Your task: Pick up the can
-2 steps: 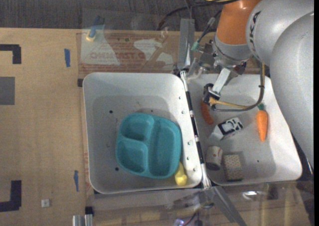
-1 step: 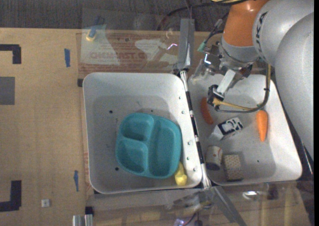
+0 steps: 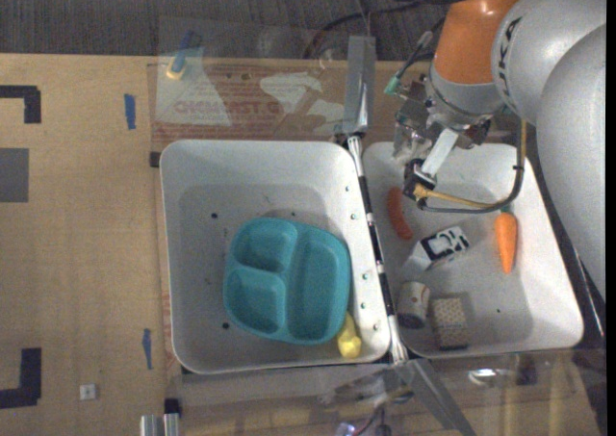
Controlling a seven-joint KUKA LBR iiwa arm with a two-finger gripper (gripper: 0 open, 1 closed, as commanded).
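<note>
Metal can (image 3: 414, 301) low in right bin (image 3: 505, 304); fingers (image 3: 412, 142) well away, their spread indiscernible.

Can (image 3: 414, 301) below the gripper (image 3: 412, 149): dull metal. Teal tray (image 3: 289, 280), far bin from it: smooth plastic. Bins (image 3: 192, 232): matt white.

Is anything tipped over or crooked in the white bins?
The teal tray sits crooked in the left bin, with a small yellow thing squeezed against its lower corner. The can in the right bin seems to lie on its side near the left wall.
</note>
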